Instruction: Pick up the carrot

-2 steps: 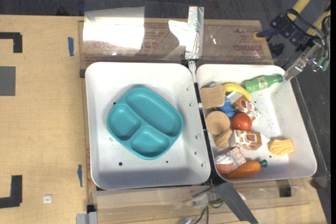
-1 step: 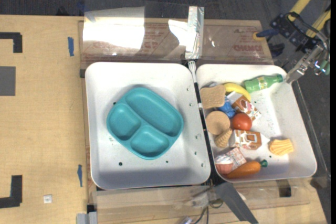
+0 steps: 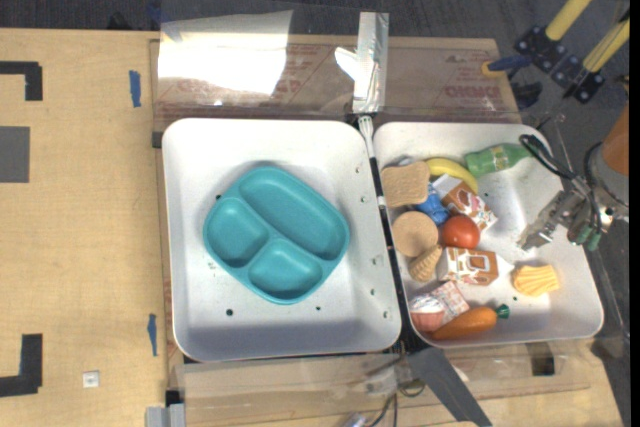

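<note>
I log two shallow white plastic bins: the left bin (image 3: 190, 315) and the right bin (image 3: 575, 310). Centre frame, I note a teal three-compartment plastic plate (image 3: 276, 232). Lower right of the frame, I list an orange toy carrot with a green tip (image 3: 469, 322); above it, a red toy tomato (image 3: 460, 232), a yellow toy banana (image 3: 452, 170), a green plastic bottle (image 3: 495, 158) and a tan toy bread slice (image 3: 405, 183). I record the light brown wooden bench top (image 3: 75, 245), marked with black corner brackets and blue tape strips.

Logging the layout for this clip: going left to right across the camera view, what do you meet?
Teal divided plate in the left bin → bread slice → tomato → yellow ridged piece → gripper over the right bin.
</note>
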Action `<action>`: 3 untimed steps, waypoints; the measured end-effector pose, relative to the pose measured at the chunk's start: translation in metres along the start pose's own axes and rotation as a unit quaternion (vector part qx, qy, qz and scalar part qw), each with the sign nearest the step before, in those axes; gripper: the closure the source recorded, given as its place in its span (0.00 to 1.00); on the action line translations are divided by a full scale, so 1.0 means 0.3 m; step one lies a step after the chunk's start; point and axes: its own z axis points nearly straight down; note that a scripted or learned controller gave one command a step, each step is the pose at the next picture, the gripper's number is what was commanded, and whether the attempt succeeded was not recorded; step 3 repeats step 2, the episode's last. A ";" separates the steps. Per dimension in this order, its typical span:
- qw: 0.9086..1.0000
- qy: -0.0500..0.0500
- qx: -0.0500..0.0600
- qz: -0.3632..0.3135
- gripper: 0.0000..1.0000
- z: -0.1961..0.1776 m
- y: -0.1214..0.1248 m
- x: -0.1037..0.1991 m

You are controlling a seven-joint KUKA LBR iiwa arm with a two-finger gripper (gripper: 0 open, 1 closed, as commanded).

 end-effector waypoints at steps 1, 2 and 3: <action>0.984 -0.006 -0.003 0.176 1.00 -0.109 -0.022 0.026; 0.953 -0.005 -0.004 0.304 1.00 -0.181 0.031 -0.035; 0.953 -0.005 -0.004 0.304 1.00 -0.181 0.031 -0.035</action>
